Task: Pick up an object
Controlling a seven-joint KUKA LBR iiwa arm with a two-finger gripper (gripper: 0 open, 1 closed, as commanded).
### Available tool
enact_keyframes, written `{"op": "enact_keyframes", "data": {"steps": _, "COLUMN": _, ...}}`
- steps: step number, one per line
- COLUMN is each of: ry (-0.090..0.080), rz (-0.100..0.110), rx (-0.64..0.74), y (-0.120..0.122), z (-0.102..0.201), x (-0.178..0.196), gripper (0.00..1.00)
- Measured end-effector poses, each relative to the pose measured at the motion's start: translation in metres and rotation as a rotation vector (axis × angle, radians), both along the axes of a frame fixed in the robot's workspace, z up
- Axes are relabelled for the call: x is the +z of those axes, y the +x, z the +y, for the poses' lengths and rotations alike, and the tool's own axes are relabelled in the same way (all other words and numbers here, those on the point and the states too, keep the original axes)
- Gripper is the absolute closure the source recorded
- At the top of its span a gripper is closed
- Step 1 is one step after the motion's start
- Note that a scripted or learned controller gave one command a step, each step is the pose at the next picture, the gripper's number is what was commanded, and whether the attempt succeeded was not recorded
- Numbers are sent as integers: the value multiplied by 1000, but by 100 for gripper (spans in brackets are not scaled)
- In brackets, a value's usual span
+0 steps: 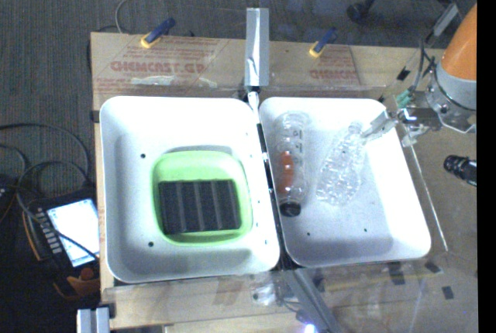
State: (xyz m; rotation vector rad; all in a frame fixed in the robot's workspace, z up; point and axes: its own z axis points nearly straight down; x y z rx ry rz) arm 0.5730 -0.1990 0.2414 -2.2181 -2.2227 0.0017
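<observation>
Fig. Arm at R bin's [403,192] far-right rim; hand [409,121] there, its width unclear, prob. poised to reach in. Clear bottles [341,165] [290,161] lie flat inside, ungrasped. L bin: green tray [203,198].

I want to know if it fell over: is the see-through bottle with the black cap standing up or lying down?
Lying down. The clear bottle rests on its side in the right bin, along its left wall, black cap toward the near edge.
</observation>
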Motion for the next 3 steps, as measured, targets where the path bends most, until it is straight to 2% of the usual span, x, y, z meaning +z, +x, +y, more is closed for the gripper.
{"op": "enact_keyframes", "data": {"steps": 1, "ry": -3, "rz": 0, "rx": -238, "y": 41, "z": -23, "x": -22, "gripper": 0}}
{"op": "enact_keyframes", "data": {"steps": 2, "ry": -3, "rz": -1, "rx": 208, "y": 50, "z": -2, "x": 84, "gripper": 0}}
{"op": "enact_keyframes", "data": {"steps": 3, "ry": -3, "rz": 0, "rx": 203, "y": 38, "z": -25, "x": -18, "gripper": 0}}
